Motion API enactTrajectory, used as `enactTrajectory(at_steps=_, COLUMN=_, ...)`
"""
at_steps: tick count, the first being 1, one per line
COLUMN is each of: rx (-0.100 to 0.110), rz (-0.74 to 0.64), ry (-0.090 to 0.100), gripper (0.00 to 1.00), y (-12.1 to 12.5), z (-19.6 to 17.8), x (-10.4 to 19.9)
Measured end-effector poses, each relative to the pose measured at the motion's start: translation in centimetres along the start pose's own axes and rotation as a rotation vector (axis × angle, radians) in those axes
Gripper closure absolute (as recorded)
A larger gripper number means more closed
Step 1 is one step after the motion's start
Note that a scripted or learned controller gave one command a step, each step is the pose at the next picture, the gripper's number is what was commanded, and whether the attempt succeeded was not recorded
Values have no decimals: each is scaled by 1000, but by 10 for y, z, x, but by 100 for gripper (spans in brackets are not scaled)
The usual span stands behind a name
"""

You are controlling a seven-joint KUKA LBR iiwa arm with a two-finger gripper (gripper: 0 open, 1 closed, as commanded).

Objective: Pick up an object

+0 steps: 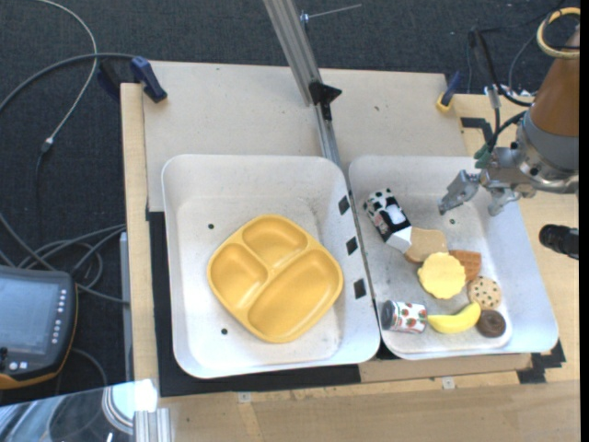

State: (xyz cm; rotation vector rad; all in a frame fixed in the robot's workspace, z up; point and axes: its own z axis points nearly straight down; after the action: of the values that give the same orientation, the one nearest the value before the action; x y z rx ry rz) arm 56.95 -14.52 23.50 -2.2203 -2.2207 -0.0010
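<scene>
My gripper [479,198] hangs over the back right part of the right bin [529,288], open, with nothing between its fingers. Below and to its left lies a heap of toy food: a black and white carton [387,217], a tan bread slice [427,243], a yellow round piece [442,274], a brown cracker [467,261], a chocolate chip cookie [483,292], a dark donut [492,323], a banana [456,319] and a small can [404,316] lying on its side. The gripper is apart from all of them.
The left bin [184,247] holds a yellow divided plate [275,277]. A slanted metal pole [296,49] runs down to the gap between the bins. Blue clamps [147,78] sit at the bench's back corners. Cables and a tablet [32,320] lie off the bench to the left.
</scene>
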Motion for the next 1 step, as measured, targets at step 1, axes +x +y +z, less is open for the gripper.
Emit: enactTrajectory(at_steps=1, rx=-3, rz=-1, ry=0, gripper=100, y=1, z=-11, x=0)
